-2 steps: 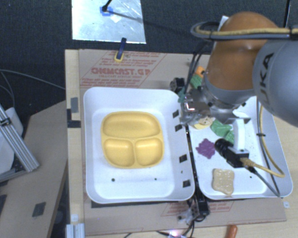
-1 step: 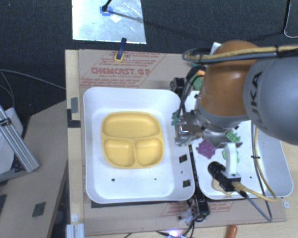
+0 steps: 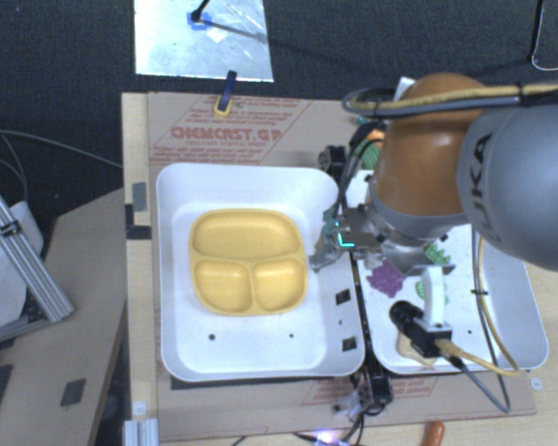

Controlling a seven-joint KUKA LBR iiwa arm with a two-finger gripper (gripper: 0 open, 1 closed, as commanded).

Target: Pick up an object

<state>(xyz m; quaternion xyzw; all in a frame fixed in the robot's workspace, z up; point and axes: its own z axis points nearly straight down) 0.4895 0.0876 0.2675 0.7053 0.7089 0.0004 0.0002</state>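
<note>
From my screen the two bins (image 3: 181,240) look like smooth white plastic with a soft sheen. The yellow divided tray (image 3: 248,260) reads as matt moulded plastic. The arm's orange band (image 3: 418,147) is glossy, its grey shell (image 3: 525,179) satin. Under the bins lies printed brown cardboard (image 3: 232,128), dull and papery. A crinkled foil-like sheet (image 3: 205,31) gleams on dark, rough carpet (image 3: 46,54).

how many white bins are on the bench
2. The left bin sits in the middle of the view and holds a yellow divided tray. The right bin lies beside it, mostly covered by the arm; things in it may be hidden.
</note>
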